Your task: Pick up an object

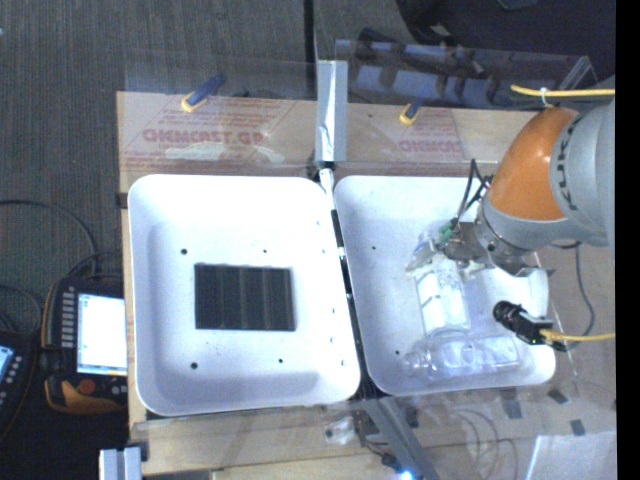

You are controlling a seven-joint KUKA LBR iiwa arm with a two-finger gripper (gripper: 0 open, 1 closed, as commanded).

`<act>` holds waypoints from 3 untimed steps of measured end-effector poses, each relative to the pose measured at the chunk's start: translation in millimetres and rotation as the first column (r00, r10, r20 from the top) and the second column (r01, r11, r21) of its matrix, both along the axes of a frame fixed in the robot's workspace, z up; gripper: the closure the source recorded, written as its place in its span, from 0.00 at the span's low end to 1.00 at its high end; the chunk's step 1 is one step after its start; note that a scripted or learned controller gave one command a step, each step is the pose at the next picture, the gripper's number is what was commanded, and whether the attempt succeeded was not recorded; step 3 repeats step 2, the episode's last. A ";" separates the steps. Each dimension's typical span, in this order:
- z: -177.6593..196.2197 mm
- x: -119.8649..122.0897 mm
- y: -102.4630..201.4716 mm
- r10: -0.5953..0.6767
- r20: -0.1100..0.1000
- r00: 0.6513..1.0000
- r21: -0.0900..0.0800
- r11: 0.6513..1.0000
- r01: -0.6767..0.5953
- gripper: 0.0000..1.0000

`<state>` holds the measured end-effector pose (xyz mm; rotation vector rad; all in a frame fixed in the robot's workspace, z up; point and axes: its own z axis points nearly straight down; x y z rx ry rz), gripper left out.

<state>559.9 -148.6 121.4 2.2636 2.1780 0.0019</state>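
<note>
Wrist housing and the orange band (527, 176) of the grey arm (590, 168) cover most of the end effector (462, 253), which we find low over the right bin (375, 268), and we cannot tell how its jaws stand. Directly beneath and beside it lie clear plastic items: a crumpled clear wrapper (432, 246) touching the tool's left side, a clear bottle (443, 298) lying just below that, and a flattened clear package (465, 356) along the bin's near wall. These transparent pieces sit close together, touching or overlapping, and we cannot separate their edges with certainty. A black connector (512, 316) with a yellow cable (575, 338) hangs off the arm just to the right of the bottle, above the bin's right part. Moving left, across the dark seam between the bins, we see the left bin (160, 368), which holds a dark ribbed rectangular object (244, 297) lying flat near its middle, well apart from the arm. Both bins rest on the counter (150, 133), whose far strip carries two small blue and yellow clips (202, 92). Left of the counter, on the floor, sits a handheld pendant (88, 333) with a lit screen.
</note>
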 end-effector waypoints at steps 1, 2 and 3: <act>8.9 0.9 1.9 0.003 0.001 1.000 0.002 1.000 -0.003 1.00; 118.9 25.8 53.6 0.004 0.000 1.000 -0.002 1.000 -0.004 1.00; 118.9 25.8 53.6 0.004 0.000 1.000 -0.002 1.000 -0.004 1.00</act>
